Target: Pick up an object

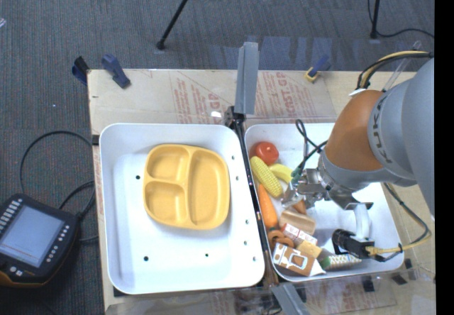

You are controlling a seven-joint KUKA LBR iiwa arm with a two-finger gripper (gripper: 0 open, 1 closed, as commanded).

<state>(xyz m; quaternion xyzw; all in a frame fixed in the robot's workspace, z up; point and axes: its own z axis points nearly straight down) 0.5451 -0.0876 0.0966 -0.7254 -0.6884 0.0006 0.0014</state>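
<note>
Toy food [284,196] is sitting piled in the bin [386,232] right of the yellow plate [187,186]; arm's jaws [303,187] are hovering over it, can't tell if open.

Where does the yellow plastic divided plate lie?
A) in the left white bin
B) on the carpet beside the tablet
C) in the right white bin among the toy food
A: the yellow plastic divided plate lies flat in the left white bin, apart from the toy food.
</note>
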